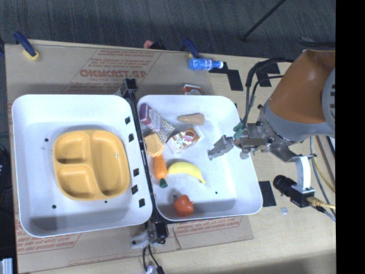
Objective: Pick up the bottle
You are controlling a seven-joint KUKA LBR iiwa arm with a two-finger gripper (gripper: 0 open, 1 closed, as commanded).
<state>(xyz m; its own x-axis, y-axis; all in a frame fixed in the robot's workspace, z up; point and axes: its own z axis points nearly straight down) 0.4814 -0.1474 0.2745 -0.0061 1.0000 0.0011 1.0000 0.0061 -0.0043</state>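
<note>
The arm (302, 96) reaches over the right bin (245, 181), its gripper (219, 149) above the bin floor; whether its fingers are parted cannot be told, and nothing shows between them. The bottle (205, 64), small, blue and lying on the bench beyond the bin, looks light, stiff and slippery, best pinched across its body; its cap end is hard to make out.

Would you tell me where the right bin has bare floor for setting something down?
Bare floor lies in the right bin right of the banana, below the gripper. Its left side, from carrot to tomato, is crowded.
</note>
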